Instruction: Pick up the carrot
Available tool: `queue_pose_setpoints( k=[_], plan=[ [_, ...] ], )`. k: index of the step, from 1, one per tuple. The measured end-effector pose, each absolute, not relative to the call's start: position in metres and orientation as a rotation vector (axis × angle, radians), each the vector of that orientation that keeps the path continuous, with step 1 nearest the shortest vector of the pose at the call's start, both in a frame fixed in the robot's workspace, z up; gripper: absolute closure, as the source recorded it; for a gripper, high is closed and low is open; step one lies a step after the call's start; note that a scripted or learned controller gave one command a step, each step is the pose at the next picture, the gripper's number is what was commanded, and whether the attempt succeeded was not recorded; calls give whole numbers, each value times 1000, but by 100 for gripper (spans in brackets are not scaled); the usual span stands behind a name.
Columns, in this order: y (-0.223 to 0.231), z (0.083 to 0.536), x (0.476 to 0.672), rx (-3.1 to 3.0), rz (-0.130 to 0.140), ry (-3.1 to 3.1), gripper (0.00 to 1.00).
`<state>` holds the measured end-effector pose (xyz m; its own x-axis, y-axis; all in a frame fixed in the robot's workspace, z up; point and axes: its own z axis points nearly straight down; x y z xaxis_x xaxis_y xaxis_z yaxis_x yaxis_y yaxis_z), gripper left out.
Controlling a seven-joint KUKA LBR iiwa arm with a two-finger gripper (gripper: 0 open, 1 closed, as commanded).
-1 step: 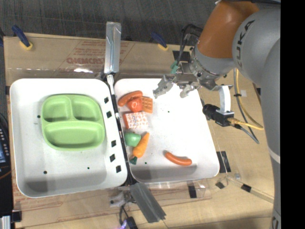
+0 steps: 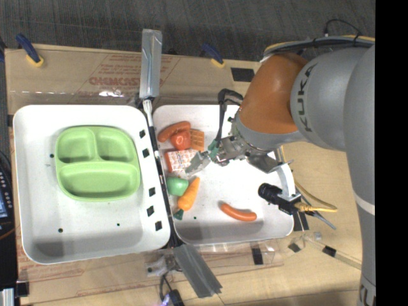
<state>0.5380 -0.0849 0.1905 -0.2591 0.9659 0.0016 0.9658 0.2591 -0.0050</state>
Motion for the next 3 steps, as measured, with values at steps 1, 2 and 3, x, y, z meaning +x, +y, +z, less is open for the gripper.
queue_pose_setpoints(
  k=[1,2,3],
  plan=[
    [-104,122,530,-2108,-12,-2360,0],
    [-125,98,527,-1997,4,-2453,0],
    [-120,105,526,-1975,2,-2452,100]
  ],
)
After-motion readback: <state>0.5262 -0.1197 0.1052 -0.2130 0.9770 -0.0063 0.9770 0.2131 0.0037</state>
